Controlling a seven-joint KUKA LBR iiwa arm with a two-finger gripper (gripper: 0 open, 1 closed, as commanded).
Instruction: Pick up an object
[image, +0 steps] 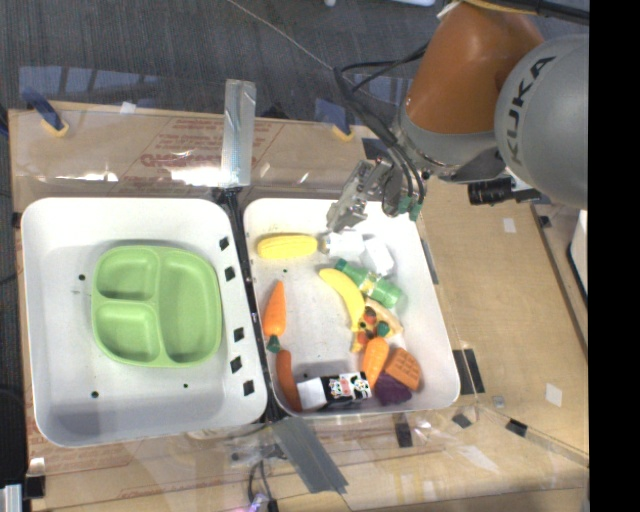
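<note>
My gripper (340, 218) hangs over the back of the right bin (436, 330), just above a white block (358, 247) and right of a yellow corn cob (287, 246). I see nothing held in it. In the same bin lie a banana (345, 293), a carrot (274, 308), a green bottle (370, 283), a red sausage (285, 370), a black-and-white carton (337, 388), an orange piece (373, 356) and a purple-and-orange piece (400, 372).
The left bin (50, 240) holds a green divided plate (157, 303). A black divider (240, 300) runs between the bins. The arm's grey and orange body (480, 80) looms over the back right corner. A taped post (238, 130) stands behind the bins.
</note>
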